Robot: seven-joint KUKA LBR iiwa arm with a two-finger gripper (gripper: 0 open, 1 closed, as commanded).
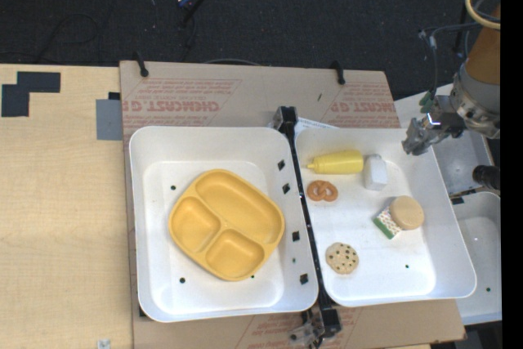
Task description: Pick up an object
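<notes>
My gripper parked over the right bin's top-right rim, nothing picked yet.

Can't tell its state from this angle tbh. Targets all sit in the right bin: mustard bottle w/ pretzel just below, cookie nearer front. Left bin has the yellow tray, prob too flat to grab.

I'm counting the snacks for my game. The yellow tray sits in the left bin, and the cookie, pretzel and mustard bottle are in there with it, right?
Not quite. The camera view shows the yellow tray in the left bin, but the cookie, pretzel and mustard bottle lie in the right bin, not with the tray.
</notes>
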